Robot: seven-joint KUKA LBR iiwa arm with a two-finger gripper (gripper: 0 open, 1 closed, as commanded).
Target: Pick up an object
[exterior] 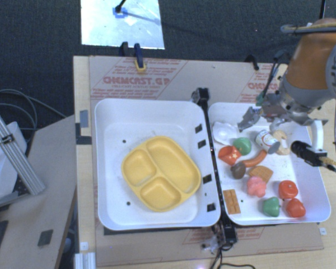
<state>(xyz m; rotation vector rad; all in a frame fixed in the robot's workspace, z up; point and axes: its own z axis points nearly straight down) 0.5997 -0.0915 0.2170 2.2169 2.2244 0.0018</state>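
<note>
A: Since nothing is lifted yet, I'd say the pick has hardly begun. The arm (316, 60) reaches in from the right and its hand (256, 115) hangs over the far part of the right bin (323, 203).

B: Holding anything?

A: Nothing I can see between the fingers. Whether they are apart or together I cannot tell (too small and grey against the bin).

B: And the things to pick?

A: All lying in the right bin: a white cup (224, 131) just under the hand, a green ball (242, 145) and a red pepper (229, 154) nearer, a sausage (248, 164), tomatoes (288, 189) at the near right. The left bin (109, 206) has a yellow tray (160, 173).

B: So the whole grasp and lift remain.
</note>
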